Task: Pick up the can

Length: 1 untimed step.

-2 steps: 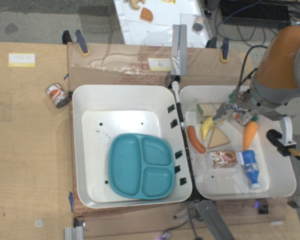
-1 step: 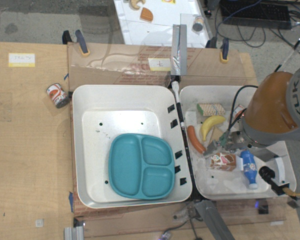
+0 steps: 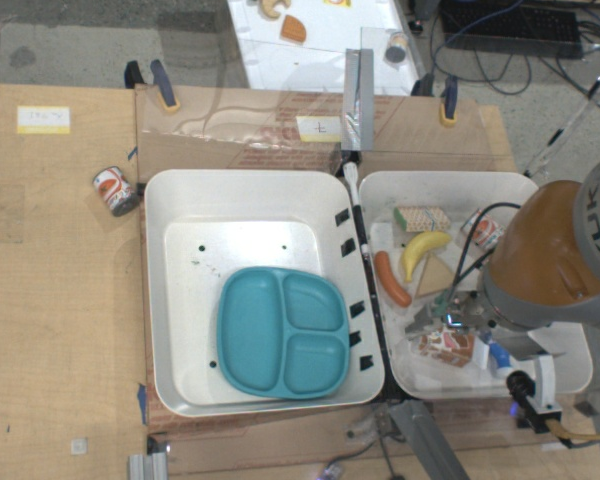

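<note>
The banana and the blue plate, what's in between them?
In the camera view, the red sausage lies between the banana and the blue plate, in the right bin. The two bins' touching walls, with black clips, also run between them.

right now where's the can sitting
In the camera view the can lies on its side on the wooden bench, outside both bins, just off the upper-left corner of the left bin. The gripper is over the right bin.

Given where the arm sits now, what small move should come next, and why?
Probably shift the arm toward the right bin's far side: a can lies there past the banana, while the arm hangs nearer the front. Another can lies outside the bins.
</note>
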### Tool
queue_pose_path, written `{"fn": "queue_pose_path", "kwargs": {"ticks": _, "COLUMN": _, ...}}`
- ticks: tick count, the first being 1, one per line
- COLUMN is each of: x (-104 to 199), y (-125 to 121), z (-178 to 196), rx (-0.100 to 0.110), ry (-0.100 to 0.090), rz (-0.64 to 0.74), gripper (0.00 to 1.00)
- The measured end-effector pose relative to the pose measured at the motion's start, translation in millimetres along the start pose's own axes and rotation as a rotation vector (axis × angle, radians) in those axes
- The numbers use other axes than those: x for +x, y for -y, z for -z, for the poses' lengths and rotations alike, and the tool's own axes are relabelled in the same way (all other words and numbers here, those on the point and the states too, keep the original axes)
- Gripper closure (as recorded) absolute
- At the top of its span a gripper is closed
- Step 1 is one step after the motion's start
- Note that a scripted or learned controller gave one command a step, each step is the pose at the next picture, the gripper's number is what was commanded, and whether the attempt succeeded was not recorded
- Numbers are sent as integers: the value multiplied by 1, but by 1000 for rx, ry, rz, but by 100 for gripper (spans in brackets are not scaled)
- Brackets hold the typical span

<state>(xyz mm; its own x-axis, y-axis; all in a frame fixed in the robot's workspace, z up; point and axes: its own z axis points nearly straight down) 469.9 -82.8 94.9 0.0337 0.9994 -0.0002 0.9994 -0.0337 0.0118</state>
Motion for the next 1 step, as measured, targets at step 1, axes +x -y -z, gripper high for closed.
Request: {"fn": "queue_pose_path", "kwargs": {"ticks": 1, "x": 0, "y": -2, "z": 11, "rx": -4, "ry": -2, "rz": -3, "gripper": 100}}
